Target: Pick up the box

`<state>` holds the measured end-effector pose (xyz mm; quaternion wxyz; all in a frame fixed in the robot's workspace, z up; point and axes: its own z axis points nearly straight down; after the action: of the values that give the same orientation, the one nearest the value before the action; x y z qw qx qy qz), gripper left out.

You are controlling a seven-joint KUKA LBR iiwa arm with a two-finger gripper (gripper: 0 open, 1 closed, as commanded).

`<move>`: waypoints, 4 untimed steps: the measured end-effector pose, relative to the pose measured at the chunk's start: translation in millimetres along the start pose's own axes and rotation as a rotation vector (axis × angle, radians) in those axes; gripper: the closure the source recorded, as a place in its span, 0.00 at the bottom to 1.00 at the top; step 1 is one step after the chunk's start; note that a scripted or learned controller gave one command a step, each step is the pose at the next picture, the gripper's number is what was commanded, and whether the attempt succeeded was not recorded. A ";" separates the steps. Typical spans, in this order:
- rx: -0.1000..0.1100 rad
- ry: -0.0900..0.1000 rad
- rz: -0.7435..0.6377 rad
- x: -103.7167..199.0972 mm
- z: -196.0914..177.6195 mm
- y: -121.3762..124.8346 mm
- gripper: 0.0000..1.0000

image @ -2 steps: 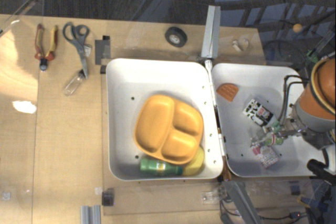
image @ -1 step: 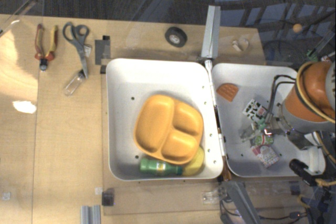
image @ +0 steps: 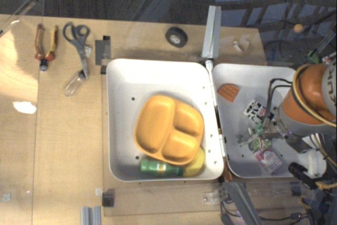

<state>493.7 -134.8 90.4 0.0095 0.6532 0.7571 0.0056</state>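
The small printed box (image: 255, 109) lay in the right bin (image: 235, 162), near its middle, tilted. The gripper (image: 256, 137) hung just below it in the view, low over some crumpled packets (image: 268, 158). So the box was up-left from the hand. Whether the hand was released or clenched, I could not tell.

Two bins sit side by side on the tabletop (image: 63, 129). The left bin (image: 121, 113) holds a divided tray (image: 169, 128), with a bottle (image: 158, 167) lying at its near edge. The right bin (image: 237, 160) holds small packets (image: 257, 109) beneath the arm (image: 310, 97). Scissors (image: 79, 45) and pliers (image: 45, 45) lie far left.
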 end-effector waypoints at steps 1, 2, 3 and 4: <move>0.006 -0.002 0.012 -64.4 1.5 -12.2 0.00; 0.006 -0.002 -0.020 -61.5 1.4 -11.7 0.00; 0.007 0.002 -0.075 -69.1 1.6 -12.2 0.00; 0.006 -0.002 -0.152 -66.0 1.5 -11.8 0.00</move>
<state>491.7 -201.8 89.1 0.0087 0.5937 0.8046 0.0021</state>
